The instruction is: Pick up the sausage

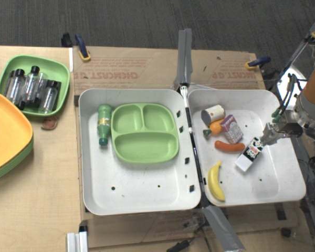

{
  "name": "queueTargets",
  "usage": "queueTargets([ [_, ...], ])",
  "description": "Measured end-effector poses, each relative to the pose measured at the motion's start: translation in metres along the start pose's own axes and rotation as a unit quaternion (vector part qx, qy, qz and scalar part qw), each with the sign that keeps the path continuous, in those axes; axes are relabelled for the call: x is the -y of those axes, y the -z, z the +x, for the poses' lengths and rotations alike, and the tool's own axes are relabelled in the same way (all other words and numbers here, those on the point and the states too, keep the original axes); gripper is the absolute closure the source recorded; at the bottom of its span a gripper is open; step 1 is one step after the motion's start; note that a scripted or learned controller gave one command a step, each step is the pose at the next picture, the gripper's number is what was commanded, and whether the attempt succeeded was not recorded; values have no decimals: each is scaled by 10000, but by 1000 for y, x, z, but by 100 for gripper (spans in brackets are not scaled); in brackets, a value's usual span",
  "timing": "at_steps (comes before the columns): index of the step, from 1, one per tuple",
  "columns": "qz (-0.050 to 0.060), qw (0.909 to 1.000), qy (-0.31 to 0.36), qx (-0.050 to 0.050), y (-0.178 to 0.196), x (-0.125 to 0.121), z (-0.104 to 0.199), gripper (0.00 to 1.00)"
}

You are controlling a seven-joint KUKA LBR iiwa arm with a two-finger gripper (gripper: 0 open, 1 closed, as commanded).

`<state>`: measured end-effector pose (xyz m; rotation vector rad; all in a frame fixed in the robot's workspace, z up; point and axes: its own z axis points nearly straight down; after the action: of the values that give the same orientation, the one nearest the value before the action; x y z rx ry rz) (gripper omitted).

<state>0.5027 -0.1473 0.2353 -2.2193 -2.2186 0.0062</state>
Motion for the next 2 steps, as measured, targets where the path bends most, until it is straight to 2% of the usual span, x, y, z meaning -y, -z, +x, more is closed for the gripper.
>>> queueTargets([
  [1, 9, 10000, -13, 4, 8, 0, -1, 100],
  [2, -15, 9911, -1328, -2, -127, -58, -17, 100],
])
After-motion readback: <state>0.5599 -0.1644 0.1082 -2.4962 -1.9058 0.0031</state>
